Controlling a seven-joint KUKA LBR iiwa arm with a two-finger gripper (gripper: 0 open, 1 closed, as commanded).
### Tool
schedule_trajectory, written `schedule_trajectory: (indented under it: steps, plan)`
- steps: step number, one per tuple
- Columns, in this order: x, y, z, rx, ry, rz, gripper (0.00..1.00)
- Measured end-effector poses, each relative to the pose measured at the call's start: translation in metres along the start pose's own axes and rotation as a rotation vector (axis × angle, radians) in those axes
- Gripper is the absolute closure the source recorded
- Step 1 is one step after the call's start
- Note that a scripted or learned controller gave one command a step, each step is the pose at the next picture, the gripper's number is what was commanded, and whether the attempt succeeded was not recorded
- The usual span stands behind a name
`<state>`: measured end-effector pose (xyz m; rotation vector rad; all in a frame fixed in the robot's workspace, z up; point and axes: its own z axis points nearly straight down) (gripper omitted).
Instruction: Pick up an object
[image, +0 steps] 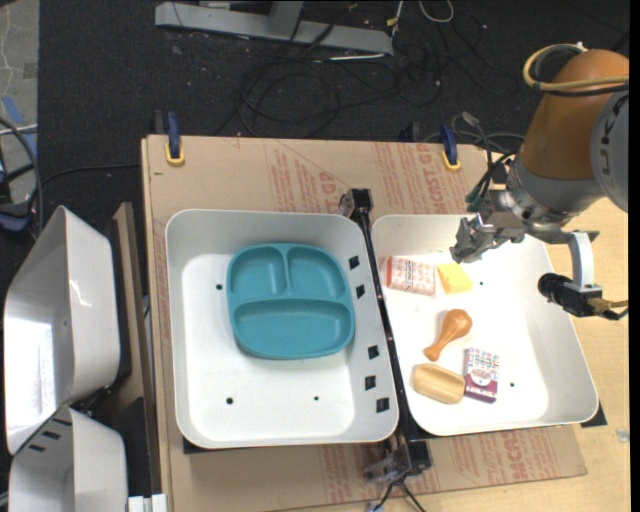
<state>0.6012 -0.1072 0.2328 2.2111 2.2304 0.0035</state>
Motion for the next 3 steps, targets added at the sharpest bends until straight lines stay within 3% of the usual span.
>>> schedule_trajectory:
  steps: [2, 3]
  plan:
    - [0.106, 0.019, -0.017, 0.002, -0.001, 0.006, 1.00]
    - [0.161, 0.020, -0.004, 0.004, 0.000, 0.001, 1.00]
